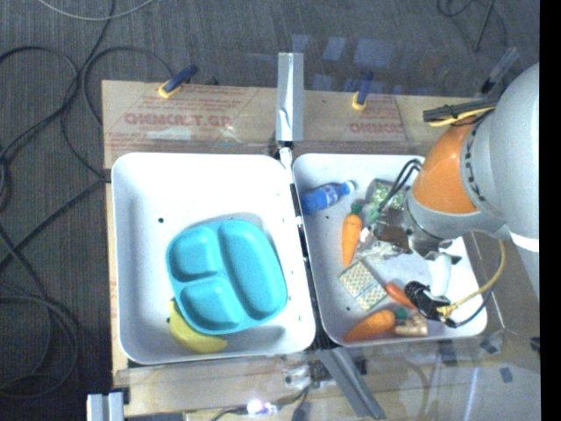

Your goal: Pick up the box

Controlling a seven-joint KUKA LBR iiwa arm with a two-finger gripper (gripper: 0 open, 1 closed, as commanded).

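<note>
- Camera view: gripper low in right bin, grip state cannot tell.
- Box just beside it, between two carrots.
- Left bin: blue tray over banana.

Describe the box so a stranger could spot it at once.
Look in the right-hand white bin, near its middle, just below the end effector. The box lies flat between two carrots, an upright carrot above-left and a lying carrot below. It alone is rectangular with a fine checked pattern.
</note>
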